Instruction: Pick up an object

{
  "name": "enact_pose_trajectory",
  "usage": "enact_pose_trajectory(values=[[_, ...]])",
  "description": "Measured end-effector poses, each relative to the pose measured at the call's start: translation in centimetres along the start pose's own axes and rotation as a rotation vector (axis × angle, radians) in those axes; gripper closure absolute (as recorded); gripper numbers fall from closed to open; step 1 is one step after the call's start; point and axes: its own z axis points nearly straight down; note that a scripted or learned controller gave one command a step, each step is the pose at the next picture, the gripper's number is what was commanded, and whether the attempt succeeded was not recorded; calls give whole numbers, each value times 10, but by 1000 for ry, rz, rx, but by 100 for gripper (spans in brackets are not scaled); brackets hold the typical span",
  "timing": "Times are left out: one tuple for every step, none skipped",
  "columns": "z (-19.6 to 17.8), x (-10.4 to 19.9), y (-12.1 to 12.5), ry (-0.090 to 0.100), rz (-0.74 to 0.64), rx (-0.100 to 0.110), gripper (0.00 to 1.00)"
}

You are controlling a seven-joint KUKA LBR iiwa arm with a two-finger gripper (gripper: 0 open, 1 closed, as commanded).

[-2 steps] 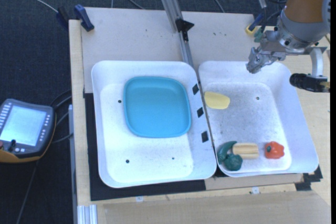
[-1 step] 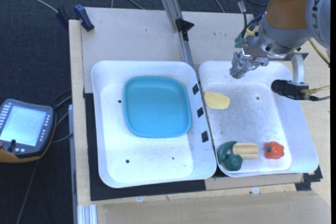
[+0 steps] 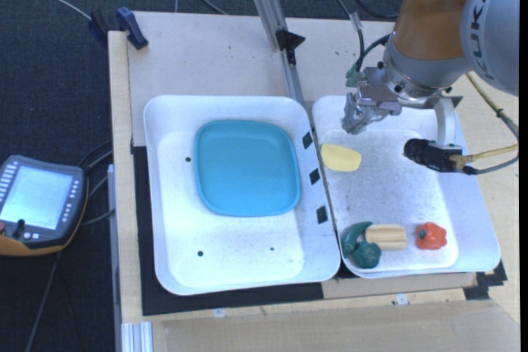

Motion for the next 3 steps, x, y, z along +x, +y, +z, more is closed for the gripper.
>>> enact_pose_trajectory(values=[[-3, 53, -18, 0, -1, 1, 100], [19, 96, -31, 0, 0, 2, 100], [10, 115, -35, 0, 2, 0, 100]])
